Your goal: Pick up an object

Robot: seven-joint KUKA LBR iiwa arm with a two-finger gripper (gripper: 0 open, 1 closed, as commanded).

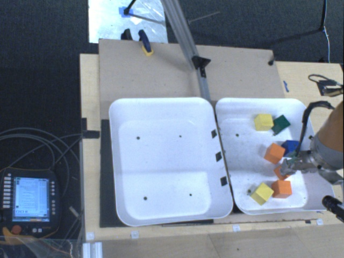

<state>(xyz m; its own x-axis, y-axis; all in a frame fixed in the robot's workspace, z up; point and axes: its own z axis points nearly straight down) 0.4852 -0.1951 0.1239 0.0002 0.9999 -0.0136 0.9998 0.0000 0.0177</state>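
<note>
You've got the claw down at the frame's right in the right-hand white bin, over a small orange block among the scattered cubes, grip impossible to tell.

A grey, rounded arm body is seen, crossed by an orange band. A dark cable is looped alongside it. At its end a small metallic grey pincer is fitted.
</note>
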